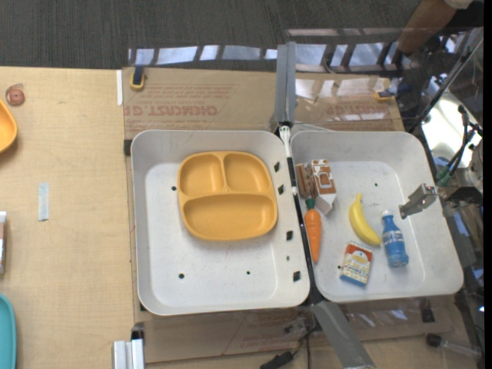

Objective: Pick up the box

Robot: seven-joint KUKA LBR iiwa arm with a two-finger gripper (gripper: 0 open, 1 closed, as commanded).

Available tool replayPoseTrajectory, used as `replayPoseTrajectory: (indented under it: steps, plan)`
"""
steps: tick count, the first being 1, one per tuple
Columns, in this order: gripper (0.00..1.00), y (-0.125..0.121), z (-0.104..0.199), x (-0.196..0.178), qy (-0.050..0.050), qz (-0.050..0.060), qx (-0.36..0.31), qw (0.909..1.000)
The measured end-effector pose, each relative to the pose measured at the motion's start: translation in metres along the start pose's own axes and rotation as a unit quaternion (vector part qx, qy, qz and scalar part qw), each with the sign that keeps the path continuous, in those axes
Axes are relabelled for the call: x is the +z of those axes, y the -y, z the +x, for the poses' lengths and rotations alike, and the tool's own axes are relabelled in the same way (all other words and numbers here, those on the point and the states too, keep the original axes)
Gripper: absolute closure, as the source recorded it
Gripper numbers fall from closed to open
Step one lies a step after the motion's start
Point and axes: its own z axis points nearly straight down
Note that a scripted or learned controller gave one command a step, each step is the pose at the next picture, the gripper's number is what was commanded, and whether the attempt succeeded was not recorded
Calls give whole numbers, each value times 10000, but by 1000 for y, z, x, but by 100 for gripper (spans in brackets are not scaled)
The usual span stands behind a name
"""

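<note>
One box (pixel 356 264), one banana (pixel 362 220), one carrot (pixel 313 234).

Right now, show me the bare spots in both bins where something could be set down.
Left bin: bare floor in front of the yellow divided plate and in a strip along its left wall. Right bin: bare at the back, beyond the banana. It is crowded at its front, around the carrot, small box and bottle.
</note>
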Motion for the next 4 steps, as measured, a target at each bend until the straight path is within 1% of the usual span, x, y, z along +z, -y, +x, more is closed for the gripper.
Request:
replayPoseTrajectory:
  steps: [1,2,3,4]
  plan:
    - [0,10,58,129,-5,4,-703,9975]
    - [0,10,73,151,-4,2,-1018,9948]
    - [100,10,72,142,-4,-2,-998,9950]
    - [100,-23,142,35,9,-11,-1686,9857]
